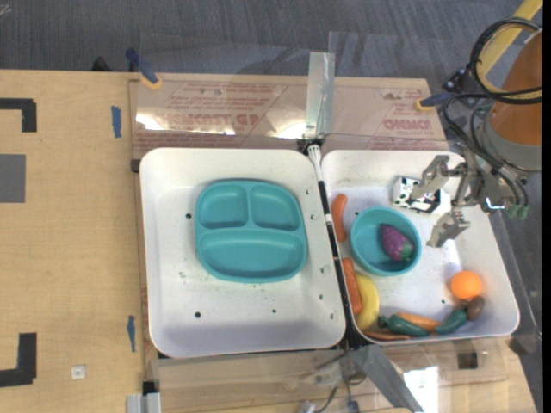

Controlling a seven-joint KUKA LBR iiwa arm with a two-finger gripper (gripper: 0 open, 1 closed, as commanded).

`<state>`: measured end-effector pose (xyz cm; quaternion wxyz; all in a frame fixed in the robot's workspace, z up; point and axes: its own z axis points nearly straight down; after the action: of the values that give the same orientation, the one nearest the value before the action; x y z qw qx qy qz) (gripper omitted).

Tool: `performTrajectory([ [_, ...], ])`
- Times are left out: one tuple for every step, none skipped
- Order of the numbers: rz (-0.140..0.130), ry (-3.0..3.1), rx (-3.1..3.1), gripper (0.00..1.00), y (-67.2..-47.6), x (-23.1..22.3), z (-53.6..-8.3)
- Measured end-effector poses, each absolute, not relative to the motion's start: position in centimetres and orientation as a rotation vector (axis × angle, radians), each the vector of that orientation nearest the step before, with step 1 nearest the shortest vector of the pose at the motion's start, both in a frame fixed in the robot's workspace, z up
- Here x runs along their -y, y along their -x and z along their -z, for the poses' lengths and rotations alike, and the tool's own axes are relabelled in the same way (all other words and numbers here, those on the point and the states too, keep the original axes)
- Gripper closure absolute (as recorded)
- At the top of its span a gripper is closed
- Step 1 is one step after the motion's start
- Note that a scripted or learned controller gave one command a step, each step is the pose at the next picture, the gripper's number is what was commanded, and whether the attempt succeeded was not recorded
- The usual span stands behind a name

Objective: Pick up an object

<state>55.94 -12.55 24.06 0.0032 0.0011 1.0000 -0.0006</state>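
- The hand (437, 203) hangs over the far right part of the right bin (508, 274); its two metal fingers (448, 228) stand apart — nothing sits between them.
- Just to the left of the hand and a little nearer the camera stands a teal bowl (372, 241) with a purple toy fruit (396, 242) lying in it; one fingertip ends close beside the bowl's right rim, and I cannot tell whether it touches.
- Nearer the camera than the hand, by the bin's right wall, lies an orange ball (466, 285), well apart from the fingers.
- Along the bin's near edge, below the bowl, lie a yellow banana (368, 299) and a row of toy vegetables (422, 323) — green and orange.
- Left of the bowl, against the wall between the bins, lies an orange carrot-like piece (339, 214).
- Far to the hand's left, in the left bin (164, 256), rests a teal divided plate (250, 230).
- Both bins sit on the table (60, 231).
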Motion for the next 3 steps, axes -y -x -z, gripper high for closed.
performTrajectory([
  [-0.002, 0.233, -3.134, 0.0, -60.0, 16.5, -14.2],
  [0.004, 0.307, -3.118, 0.0, -66.9, 13.7, -9.0],
  [0.007, 0.506, -3.093, 0.0, -57.6, 18.7, -9.0],
])
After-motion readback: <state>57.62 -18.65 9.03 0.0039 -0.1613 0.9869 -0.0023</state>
